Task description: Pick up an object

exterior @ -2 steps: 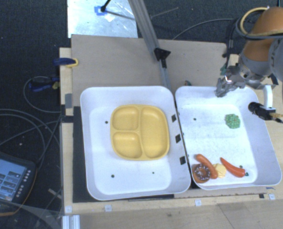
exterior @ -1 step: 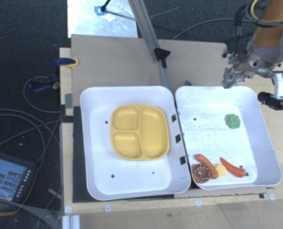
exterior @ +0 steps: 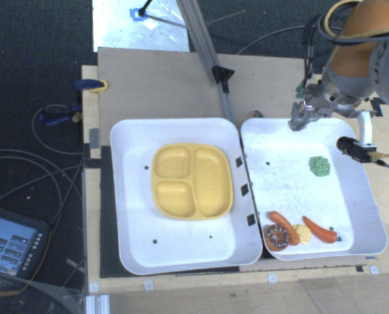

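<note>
Green broccoli (exterior: pixel 319 166) lies in the right bin (exterior: pixel 283 175) at about two o'clock; sausages (exterior: pixel 281 222) and a donut (exterior: pixel 276 237) cluster at six. The gripper (exterior: pixel 300 120) hovers at the bin's twelve o'clock rim, its grip state unclear.

Your arm (exterior: pixel 365 41) comes in from the upper right of the camera view, orange band topmost, grey wrist section below it angling down and to the left. Cable loops sit around the band. The gripper (exterior: pixel 298 123) hangs at the end of the wrist, pointing down-left, tip low in the frame relative to the rest of the arm. It's small and dark here, so you can't read the finger state. Nothing visibly sits at the tip.
</note>
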You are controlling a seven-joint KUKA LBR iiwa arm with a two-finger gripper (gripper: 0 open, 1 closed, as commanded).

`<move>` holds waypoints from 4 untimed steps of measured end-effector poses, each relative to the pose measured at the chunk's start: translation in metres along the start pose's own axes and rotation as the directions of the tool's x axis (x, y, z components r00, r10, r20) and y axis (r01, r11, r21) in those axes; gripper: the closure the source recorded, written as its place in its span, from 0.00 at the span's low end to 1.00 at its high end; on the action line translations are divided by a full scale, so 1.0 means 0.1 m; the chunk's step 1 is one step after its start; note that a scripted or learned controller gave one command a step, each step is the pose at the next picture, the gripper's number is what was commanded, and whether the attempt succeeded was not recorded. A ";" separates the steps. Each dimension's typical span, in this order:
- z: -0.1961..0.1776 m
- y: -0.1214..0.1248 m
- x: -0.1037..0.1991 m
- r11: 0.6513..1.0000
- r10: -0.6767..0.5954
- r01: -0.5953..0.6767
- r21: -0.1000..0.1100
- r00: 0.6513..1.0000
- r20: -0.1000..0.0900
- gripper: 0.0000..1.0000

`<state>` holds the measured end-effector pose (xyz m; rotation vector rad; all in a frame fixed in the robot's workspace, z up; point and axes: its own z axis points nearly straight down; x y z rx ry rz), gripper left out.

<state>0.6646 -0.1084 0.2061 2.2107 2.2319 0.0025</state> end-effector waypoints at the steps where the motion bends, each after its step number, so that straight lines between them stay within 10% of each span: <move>1: -0.02 -0.33 0.52 1.000 0.000 0.000 0.003 1.000 -0.001 1.00; 4: -0.29 -1.10 1.97 1.000 -0.002 0.002 -0.001 1.000 -0.003 1.00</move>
